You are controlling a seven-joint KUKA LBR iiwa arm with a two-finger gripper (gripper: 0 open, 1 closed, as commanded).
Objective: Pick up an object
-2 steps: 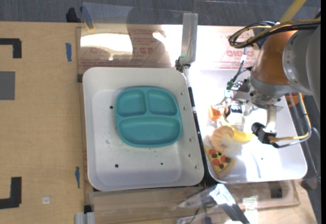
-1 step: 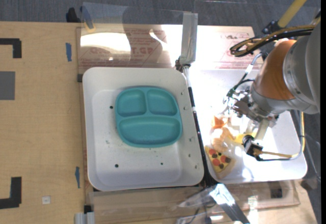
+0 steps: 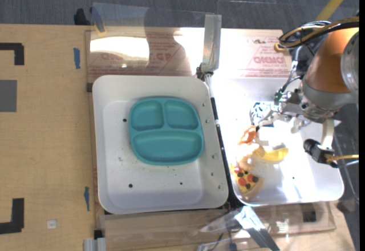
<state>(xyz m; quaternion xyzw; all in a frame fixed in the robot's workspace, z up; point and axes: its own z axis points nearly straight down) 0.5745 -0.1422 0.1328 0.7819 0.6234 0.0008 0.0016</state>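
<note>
- The gripper [image 3: 268, 120] hangs low over the upper middle of the right bin [image 3: 319, 187], reaching in from the wrist at the right; whether it is open or shut I cannot tell, and nothing can be seen held in it.
- Just beside its tip lies a small blue-and-white object [image 3: 261, 110], partly hidden by the gripper hardware.
- Just below the tip sits an orange piece [image 3: 248, 136], and close to that a yellow object [image 3: 274, 156], its long axis running roughly left to right across the bin.
- Further down, against the bin's lower left wall, lies a toy pizza slice [image 3: 247, 181] with red and dark spots.
- The deciding relation, as I judge it: the candidate things lie below and slightly left of the gripper in this view, the orange piece nearest, the pizza slice farthest, so a short drop should reach one.
- The things crowd together, so a closing grasp could nudge a neighbour.
- The left bin [image 3: 108, 130] holds a teal divided plate [image 3: 166, 130], well apart from the gripper.
- Both bins rest on the desk [image 3: 45, 130].
</note>
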